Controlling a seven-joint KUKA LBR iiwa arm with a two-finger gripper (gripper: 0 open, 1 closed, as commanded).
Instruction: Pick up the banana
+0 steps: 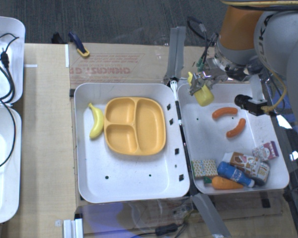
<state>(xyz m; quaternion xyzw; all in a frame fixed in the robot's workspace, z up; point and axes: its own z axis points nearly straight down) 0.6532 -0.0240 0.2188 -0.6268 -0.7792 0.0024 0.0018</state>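
Observation:
The banana (95, 121) lies in the left bin (129, 182), along its left wall and just left of a yellow divided plate (135, 125). My gripper (201, 85) hangs over the far left corner of the right bin (278, 177), well to the right of the banana. Its fingers are closed on a small yellow-green object (204, 96) that hangs tilted just below them.
In the right bin lie two orange sausages (224, 112) (236, 127). Near its front wall are a blue bottle (235, 174), a carrot (225, 183) and several small food packs (248, 163). A grey divider (175, 68) stands between the bins.

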